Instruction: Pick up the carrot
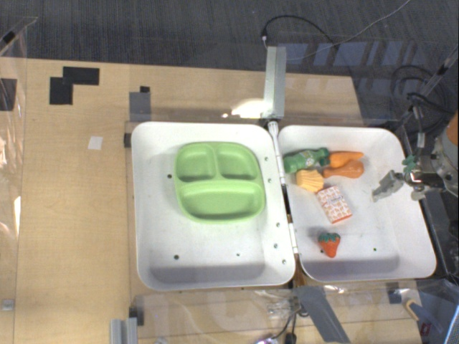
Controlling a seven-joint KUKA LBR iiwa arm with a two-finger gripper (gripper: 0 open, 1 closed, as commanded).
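The left bin (143, 213) holds a green divided plate (218, 180). The right bin (401, 256) holds the carrot (337, 160), a strawberry (329, 244) and a patterned box (335, 204). The gripper (387, 185) hangs over the bin's right side, its grasp unreadable; the carrot lies left of it, apart.

green divided plate (218, 181) in left bin (154, 213).

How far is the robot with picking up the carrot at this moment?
Nothing looks done yet: the carrot lies in the right bin, beside the green toy. The gripper is over that bin, apart from the carrot. The approach, the grasp and the lift are left.
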